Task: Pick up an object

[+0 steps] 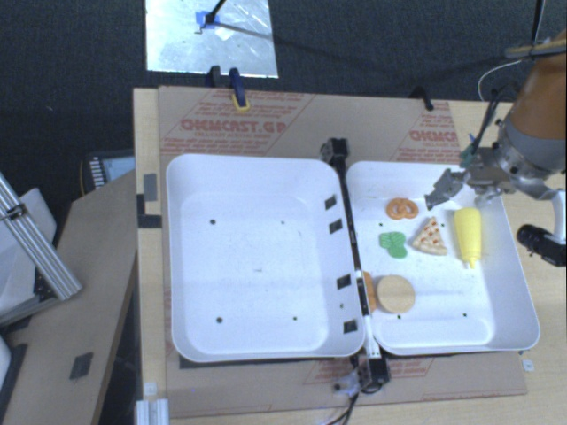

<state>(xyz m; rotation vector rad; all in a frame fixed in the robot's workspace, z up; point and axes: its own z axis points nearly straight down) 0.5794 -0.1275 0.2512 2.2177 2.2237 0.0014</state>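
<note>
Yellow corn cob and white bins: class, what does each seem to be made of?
Corn cob: probably moulded plastic, a toy; its yellow is flat and even. Bins: likely thin formed plastic, smooth, faintly glossy, with rounded corners and a raised rim.

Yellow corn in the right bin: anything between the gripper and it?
Nothing visible. The gripper sits over the right bin, just up-left of the yellow corn. The pizza slice lies beside the corn on its left, the pretzel farther left, neither in the path.

Red "CHEMCAST GP" print, reversed, on the brown board [266, 118] under the bins; repeated at right, partly legible.
</note>
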